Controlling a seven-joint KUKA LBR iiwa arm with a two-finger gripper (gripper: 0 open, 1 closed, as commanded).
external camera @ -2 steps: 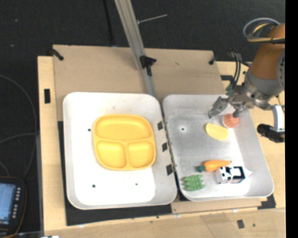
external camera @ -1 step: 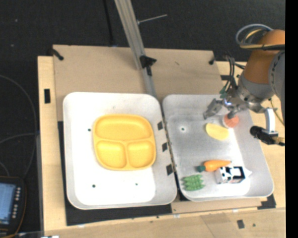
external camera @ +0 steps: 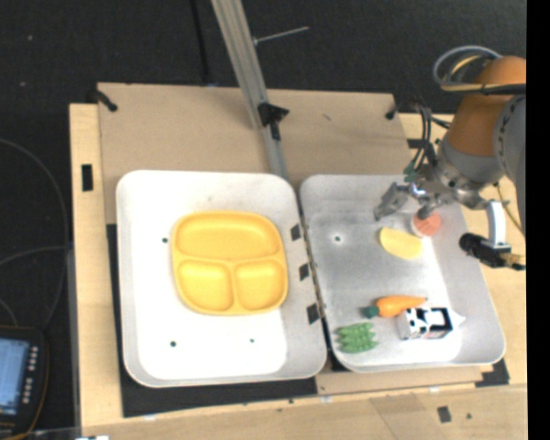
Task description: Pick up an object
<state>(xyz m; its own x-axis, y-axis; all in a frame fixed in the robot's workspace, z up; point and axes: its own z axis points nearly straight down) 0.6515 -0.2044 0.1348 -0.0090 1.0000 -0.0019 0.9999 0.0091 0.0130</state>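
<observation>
White bins: you have two shallow ones side by side on the bench, the left bin [external camera: 147, 273] and the right bin [external camera: 348, 209], seen from the fixed camera above at a slant.

Pincer: your gripper [external camera: 401, 197] hangs over the upper part of the right bin, at the end of the grey arm [external camera: 481, 145] with its orange band, which reaches in from the right side of the view.

Pincer state: you cannot tell from this view how far the fingers are spread; the metal parts blur together, and nothing can be made out between them.

Nearest thing: a small pinkish-red round object [external camera: 427, 224] lies just below and to the right of the pincer, close under the wrist; whether it touches the pincer you cannot tell.

Yellow piece: a pale yellow, banana-like piece [external camera: 401, 243] lies just below the pincer on the bin floor, beside the pinkish-red object.

Carrot: an orange toy carrot [external camera: 400, 305] with a green end lies well below the pincer, toward the near side of the right bin.

Black-and-white block: a small cow-patterned box [external camera: 425, 323] sits just under the carrot, farther from the pincer.

Green item: a small green ridged thing [external camera: 356, 339] lies at the near left corner of the right bin, well away from the pincer.

Yellow tray: a three-compartment yellow plate [external camera: 229, 262] rests in the left bin, far to the left of the pincer.
</observation>
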